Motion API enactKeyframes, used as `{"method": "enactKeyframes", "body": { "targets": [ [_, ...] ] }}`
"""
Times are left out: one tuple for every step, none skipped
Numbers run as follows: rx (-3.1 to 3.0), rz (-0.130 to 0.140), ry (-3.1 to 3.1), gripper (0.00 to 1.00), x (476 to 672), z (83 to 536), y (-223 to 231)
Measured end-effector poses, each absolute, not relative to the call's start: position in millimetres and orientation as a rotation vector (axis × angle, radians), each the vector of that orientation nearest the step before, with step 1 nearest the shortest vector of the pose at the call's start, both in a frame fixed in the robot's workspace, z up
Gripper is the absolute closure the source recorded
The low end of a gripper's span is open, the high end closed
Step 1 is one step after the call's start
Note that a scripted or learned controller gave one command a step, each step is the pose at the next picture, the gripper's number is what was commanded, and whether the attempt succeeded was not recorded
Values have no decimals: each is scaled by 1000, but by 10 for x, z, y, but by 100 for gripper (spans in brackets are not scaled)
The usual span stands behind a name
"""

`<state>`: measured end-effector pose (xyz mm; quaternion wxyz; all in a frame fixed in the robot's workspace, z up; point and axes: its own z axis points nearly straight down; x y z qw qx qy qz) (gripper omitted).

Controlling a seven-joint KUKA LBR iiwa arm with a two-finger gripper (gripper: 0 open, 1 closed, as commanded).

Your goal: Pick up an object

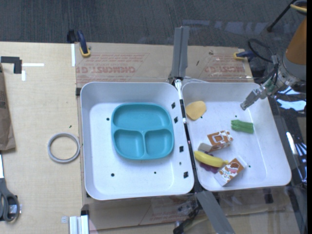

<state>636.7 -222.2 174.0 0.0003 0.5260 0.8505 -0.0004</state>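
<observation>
The right bin [273, 145] holds several small objects: a yellow round piece [196, 109], a green piece [242, 126], an orange-and-white carton [219, 140], a yellow banana [209, 159] lying over something purple, and a second carton [229, 171]. My gripper [249, 101] hangs over the bin's upper right part, above and right of the green piece, with nothing visible between its fingers. How the fingers stand is too small to read.
The left bin [92, 145] holds a teal divided plate [143, 130]. A grey ring [64, 146] lies on the wooden bench at left, with scissors [7, 204] at the lower left corner. A metal divider [179, 57] stands between the bins at the back.
</observation>
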Motion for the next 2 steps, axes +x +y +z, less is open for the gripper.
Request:
{"method": "enactKeyframes", "body": {
  "targets": [
    [1725,-3,2631,0,5625,1363,-1382],
    [1888,-3,2514,0,5826,1310,-2227]
  ]
}}
